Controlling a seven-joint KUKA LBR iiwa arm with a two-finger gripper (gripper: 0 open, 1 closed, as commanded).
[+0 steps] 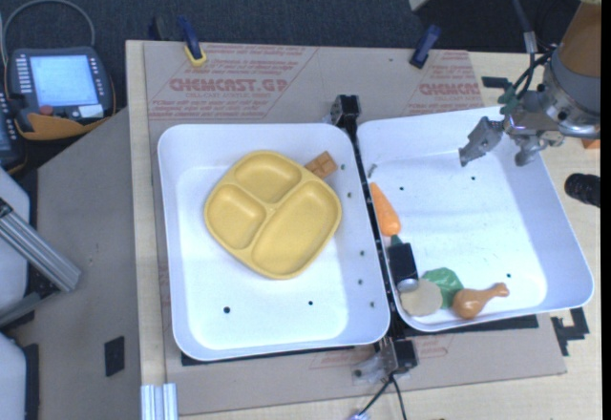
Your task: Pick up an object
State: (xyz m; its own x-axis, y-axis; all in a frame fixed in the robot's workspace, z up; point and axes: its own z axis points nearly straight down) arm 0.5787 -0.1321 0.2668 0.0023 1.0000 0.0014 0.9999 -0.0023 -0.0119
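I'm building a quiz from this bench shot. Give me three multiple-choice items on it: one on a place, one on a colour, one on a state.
1. Where does the divided plate lie?
A. in the left bin
B. in the right bin
C. on the bench outside the bins

2. What colour is that plate?
A. blue
B. yellow
C. red

3. How do the fingers of the hand stand?
A. shut on the carrot
B. shut on the drumstick
C. spread apart, with nothing between them

Answers:
1 A, it sits inside the left bin.
2 B, all of it is yellow.
3 C, the fingers hang apart over the right bin; the carrot and drumstick lie elsewhere in that bin.
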